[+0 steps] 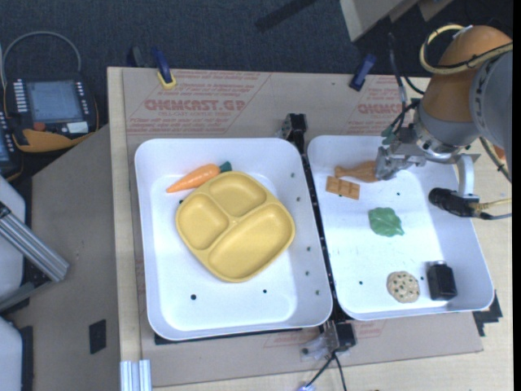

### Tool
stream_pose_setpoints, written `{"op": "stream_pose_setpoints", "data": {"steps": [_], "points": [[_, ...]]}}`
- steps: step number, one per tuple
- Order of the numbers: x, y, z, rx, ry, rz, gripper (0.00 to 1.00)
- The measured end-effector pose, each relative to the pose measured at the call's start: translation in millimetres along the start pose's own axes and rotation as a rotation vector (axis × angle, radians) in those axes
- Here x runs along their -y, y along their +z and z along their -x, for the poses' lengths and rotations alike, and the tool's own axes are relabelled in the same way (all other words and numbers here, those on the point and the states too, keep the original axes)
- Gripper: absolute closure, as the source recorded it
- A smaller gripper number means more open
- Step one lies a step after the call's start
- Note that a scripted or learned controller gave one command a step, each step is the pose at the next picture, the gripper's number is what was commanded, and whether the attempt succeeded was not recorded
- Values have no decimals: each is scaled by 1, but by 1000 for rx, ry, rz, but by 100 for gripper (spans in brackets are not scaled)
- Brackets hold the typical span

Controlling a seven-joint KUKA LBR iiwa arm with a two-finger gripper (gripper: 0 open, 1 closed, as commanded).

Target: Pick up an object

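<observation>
Flat brown wedge-shaped toy piece, far end of right white bin, touching small grey two-finger gripper; finger spread impossible to tell. Better lowered squarely over wedge's middle, clear of neighbouring orange waffle block, before lifting.

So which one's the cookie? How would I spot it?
Look in the right-hand bin, along its near edge. The cookie lies there beside a small black block: it is the only round, tan, speckled thing in that bin.
</observation>
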State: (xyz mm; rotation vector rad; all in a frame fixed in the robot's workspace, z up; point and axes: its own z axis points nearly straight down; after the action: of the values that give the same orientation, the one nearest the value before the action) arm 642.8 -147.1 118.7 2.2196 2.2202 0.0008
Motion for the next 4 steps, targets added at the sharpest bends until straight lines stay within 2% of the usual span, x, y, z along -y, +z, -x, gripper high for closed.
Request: {"op": "stream_pose_setpoints", "data": {"steps": [1, 2, 4], "points": [[-6, -60, 8, 2, 0, 7, 100], [-7, -86, 9, 1, 0, 4, 100], [11, -89, -90, -3, -5, -4, 100]]}}
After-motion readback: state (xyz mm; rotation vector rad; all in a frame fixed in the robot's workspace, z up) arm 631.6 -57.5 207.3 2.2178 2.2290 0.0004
